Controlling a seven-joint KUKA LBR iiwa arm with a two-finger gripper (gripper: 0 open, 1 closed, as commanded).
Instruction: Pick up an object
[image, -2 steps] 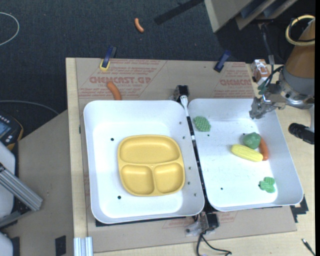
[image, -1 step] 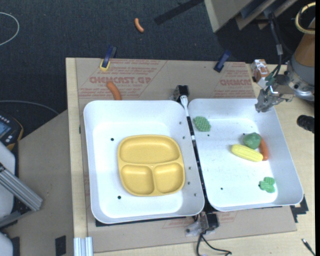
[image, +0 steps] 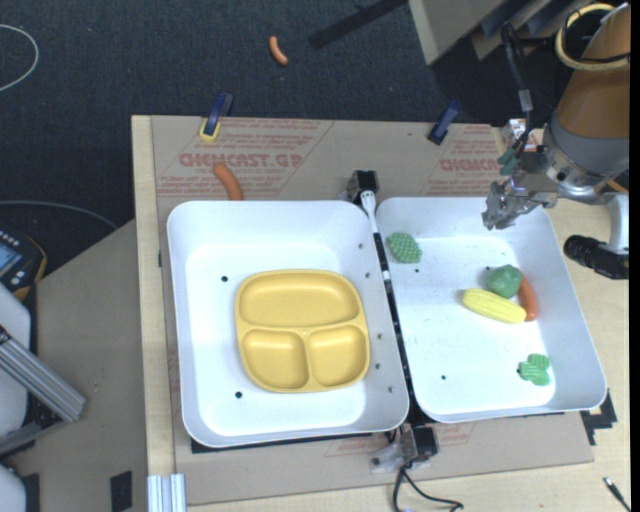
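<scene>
The arm is reaching in from the far right, its grey body and orange band (image: 590, 75) showing at the upper right corner. The wrist is angling down and to the left, carrying the gripper (image: 500, 215) at its end. The gripper is hanging low at the far right part of the scene, pointing downward, with nothing showing between its fingers. Its fingertips are too small and dark against the metal to tell how they are standing.
</scene>
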